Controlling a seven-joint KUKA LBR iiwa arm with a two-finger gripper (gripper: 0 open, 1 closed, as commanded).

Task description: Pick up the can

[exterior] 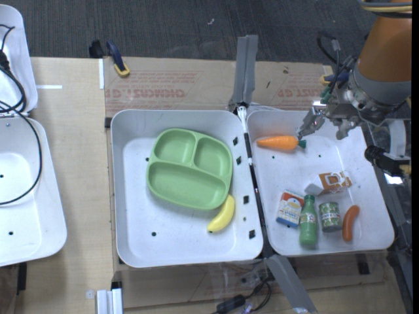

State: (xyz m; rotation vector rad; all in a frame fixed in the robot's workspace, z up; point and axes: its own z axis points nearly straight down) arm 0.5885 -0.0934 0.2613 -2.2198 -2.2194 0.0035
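- The gripper hung over the far edge of the right bin, its two fingers spread apart with nothing between them; one tip stood near the green end of the carrot, without clear contact.
- The can, a small one with a green label, lay in the near part of the right bin. It sat between the green bottle on one side and the sausage on the other, apparently touching the bottle and just beside the sausage. Whether it stood upright or lay tilted could not be settled.
- A small carton lay beyond the bottle, and a torn orange packet lay just behind the can.
- Judged step: approach not yet made; gripper and can were well apart, so the task stood at its beginning.
- Recommended: carry the gripper toward the near side of the bin, centre it over the can and descend from above.
- Recommended: turn the wrist so the fingers close along the packet-to-bin-wall line, where there looked to be more room than on the bottle and sausage sides.
- Risk noted: a finger landing on the bottle would tip it or push the can aside; a round can may also slip out of an off-centre pinch.
- The left bin, holding a green divided plate and a banana, played no part in the step.
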